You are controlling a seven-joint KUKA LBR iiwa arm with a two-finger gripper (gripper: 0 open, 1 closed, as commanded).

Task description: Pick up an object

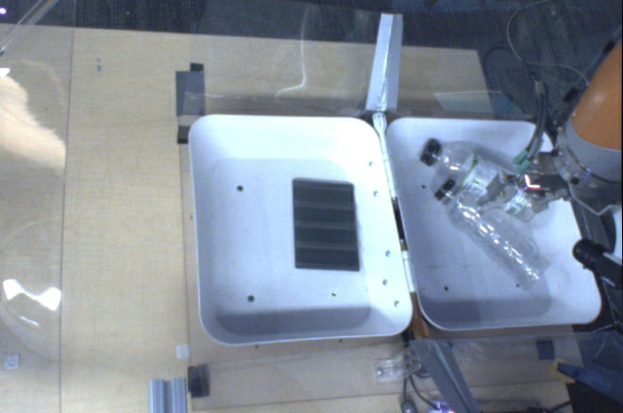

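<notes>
The gripper point(526, 182) sits low over the right bin point(487, 304), toward its 2 o'clock corner, and its fingers are lost among clear plastic and glare, so whether they are wide, narrow or closed on anything cannot be told. Above it, the grey arm with its orange band point(599, 104) comes in from 3 o'clock.

Just beside the gripper, toward 9 o'clock, lie two clear plastic bottles. One bottle point(453, 158) with a black cap rests near the bin's 11 o'clock area, its cap pointing toward 10 o'clock. The second, longer bottle point(492, 231) lies on a slant from the middle of the bin down toward 5 o'clock, its dark cap at the upper end close to the first bottle. The two appear to touch or overlap near their necks, though the transparent plastic makes that hard to judge.

At 9 o'clock from this bin, just beside it, stands the left bin point(224, 236), holding a dark rectangular ribbed block point(326, 224) lying flat at its centre. Both bins rest on the pale wooden surface point(107, 226), with a clear divider post point(384, 70) rising at 12 o'clock between them.
</notes>
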